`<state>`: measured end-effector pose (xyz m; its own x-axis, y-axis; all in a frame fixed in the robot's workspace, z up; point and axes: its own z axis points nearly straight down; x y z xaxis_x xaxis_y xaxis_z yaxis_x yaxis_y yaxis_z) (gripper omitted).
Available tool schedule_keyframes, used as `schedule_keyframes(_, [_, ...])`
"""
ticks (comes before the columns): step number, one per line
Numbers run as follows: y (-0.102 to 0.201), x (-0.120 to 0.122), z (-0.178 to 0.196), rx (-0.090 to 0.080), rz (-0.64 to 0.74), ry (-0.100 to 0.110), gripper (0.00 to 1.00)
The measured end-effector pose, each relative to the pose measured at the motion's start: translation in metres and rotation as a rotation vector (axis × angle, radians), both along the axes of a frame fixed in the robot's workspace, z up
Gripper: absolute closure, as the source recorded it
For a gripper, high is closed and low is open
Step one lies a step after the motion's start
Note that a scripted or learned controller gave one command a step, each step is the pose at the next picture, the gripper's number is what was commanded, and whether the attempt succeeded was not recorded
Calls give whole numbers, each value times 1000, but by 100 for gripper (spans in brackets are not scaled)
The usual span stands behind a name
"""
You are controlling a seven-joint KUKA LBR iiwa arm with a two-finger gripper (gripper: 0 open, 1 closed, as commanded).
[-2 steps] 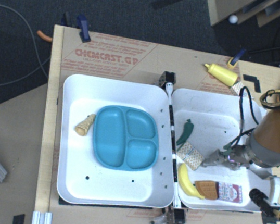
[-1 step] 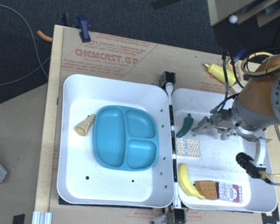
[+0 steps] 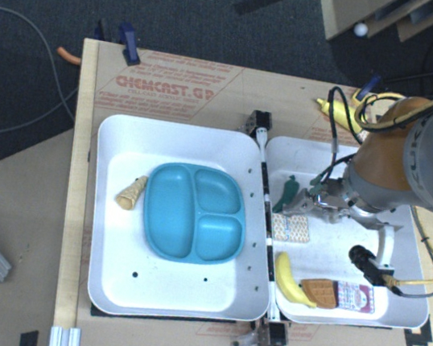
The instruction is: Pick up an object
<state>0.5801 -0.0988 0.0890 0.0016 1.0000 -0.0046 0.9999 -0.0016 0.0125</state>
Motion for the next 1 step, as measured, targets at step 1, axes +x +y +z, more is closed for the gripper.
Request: schedule_keyframes(1, [8,54,-4,4,3,12,0])
